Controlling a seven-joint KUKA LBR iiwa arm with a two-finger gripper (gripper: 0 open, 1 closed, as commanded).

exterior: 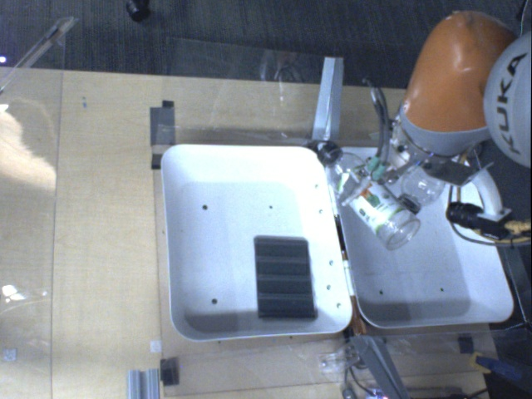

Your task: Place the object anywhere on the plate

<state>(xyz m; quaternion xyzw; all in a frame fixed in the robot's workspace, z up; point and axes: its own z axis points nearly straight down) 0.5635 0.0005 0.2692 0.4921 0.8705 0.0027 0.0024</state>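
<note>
- Pincer (384, 191) at the end of the grey arm, below the orange band (453, 69), sits over the upper left part of the right bin (465, 293)
- Whether it is released or clenched cannot be told; the wrist and cables cover it
- Clear bottle (384, 214) with a pale label lies tilted just under the pincer, its mouth end pointing down and to the right; whether it is gripped or merely resting in the bin is unclear
- Second transparent item (424, 188), blurred, sits just right of the pincer, touching or overlapping the bottle
- Left of the pincer, across the seam between the 2 bins, the left bin (199, 181) carries a dark ribbed rectangular plate (284, 277), lower and well apart from the bottle
- Plate lies flat near the lower middle of its bin with nothing on it
- Black cable with a plug (478, 219) runs right of the pincer
- Both bins rest on the pale wooden table (91, 248)
- Grey upright bracket (329, 98) stands above and left of the pincer
</note>
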